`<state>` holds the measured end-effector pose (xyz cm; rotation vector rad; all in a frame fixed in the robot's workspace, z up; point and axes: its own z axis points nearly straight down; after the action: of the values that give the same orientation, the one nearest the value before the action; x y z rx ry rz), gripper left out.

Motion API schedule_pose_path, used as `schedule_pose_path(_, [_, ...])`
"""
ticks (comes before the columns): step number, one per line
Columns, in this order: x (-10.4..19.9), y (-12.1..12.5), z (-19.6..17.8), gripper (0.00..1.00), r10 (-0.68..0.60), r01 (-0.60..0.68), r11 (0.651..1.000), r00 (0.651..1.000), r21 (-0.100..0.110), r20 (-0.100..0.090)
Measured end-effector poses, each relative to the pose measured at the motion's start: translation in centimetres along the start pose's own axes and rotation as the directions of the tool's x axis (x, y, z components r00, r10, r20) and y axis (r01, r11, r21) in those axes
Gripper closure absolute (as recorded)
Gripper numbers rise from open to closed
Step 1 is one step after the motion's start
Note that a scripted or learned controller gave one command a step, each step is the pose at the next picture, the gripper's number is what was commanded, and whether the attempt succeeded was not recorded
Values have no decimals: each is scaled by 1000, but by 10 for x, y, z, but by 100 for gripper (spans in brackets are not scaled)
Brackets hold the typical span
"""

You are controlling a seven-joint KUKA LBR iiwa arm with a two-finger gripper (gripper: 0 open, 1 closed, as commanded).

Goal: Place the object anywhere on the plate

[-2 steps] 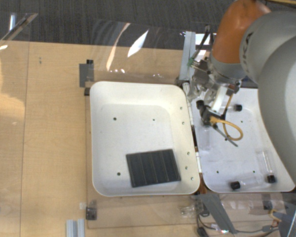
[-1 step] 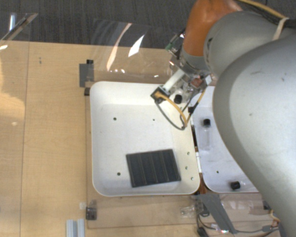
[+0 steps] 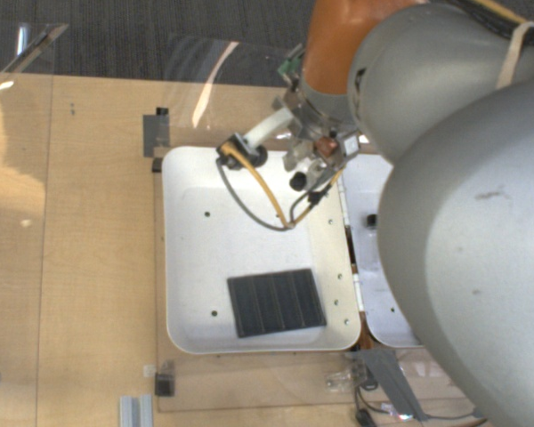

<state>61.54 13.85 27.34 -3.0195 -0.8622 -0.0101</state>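
Note:
A dark grey ribbed rectangular plate (image 3: 276, 302) lies flat in the near part of the left white bin (image 3: 187, 238), close to its front right corner. My gripper (image 3: 306, 162) hangs over the far right part of the same bin, well apart from the plate. Its tip is crowded by fittings and by a yellow and grey cable loop (image 3: 260, 201) that droops over the bin floor. I cannot make out any object at the gripper.
The big grey arm with its orange band (image 3: 356, 25) covers most of the right bin (image 3: 371, 256). Black clamps (image 3: 157, 132) sit at the left bin's corners. Wooden bench surface (image 3: 71, 256) stretches to the left. A clear shield stands at the back.

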Motion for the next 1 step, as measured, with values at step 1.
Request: schedule_pose_path(1, [49, -64, 40, 100, 347, -347, 938, 938, 0, -2])
